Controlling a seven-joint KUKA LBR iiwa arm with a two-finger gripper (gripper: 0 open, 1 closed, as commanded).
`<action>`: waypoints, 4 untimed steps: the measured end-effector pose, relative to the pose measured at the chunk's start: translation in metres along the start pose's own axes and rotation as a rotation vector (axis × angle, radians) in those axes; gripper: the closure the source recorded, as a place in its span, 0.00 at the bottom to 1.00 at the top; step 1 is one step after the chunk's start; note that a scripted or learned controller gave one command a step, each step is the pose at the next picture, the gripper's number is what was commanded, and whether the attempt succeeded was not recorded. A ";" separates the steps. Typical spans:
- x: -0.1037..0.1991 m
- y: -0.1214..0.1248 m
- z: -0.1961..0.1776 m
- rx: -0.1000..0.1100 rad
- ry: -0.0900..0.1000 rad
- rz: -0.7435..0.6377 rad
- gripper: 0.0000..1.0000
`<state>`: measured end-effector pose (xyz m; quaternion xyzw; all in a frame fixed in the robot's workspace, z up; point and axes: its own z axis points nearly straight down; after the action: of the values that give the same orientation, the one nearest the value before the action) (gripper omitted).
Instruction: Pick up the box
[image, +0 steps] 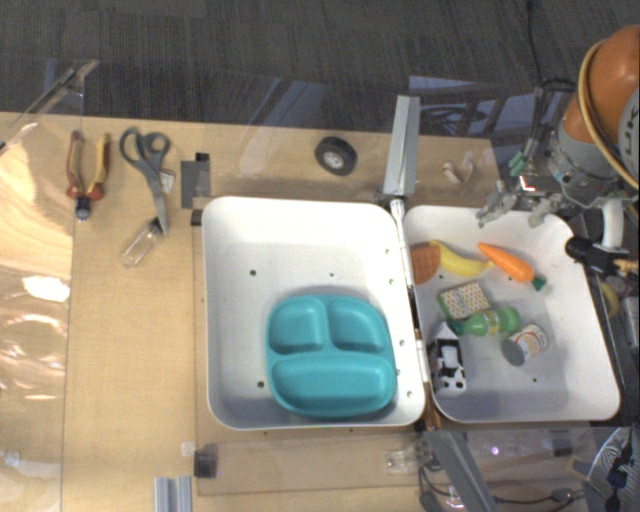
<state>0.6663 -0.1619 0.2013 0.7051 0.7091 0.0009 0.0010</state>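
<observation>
The box (465, 298), small with a speckled tan and green top, lies in the middle of the right bin (590, 395). It touches a green bottle (487, 323) on its near side. My gripper (521, 207) hangs over the far rim of the right bin, above and to the right of the box and well apart from it. Its two thin fingers are spread open with nothing between them. The grey arm with its orange band (612, 85) comes in from the upper right corner.
The right bin also holds a banana (462, 262), a carrot (508, 264), an orange fruit (426, 262), a small can (525, 343) and a black and white object (449, 365). A teal divided plate (330, 355) lies in the left bin (230, 300). Scissors (150, 165) and pliers (85, 170) lie on the bench.
</observation>
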 end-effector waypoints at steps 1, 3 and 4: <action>0.040 -0.041 0.085 0.001 0.000 0.037 0.00; 0.060 -0.082 0.100 -0.019 -0.003 -0.042 1.00; 0.153 -0.073 -0.020 -0.005 0.001 0.019 1.00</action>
<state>0.5921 -0.0097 0.2207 0.7119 0.7022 0.0031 0.0022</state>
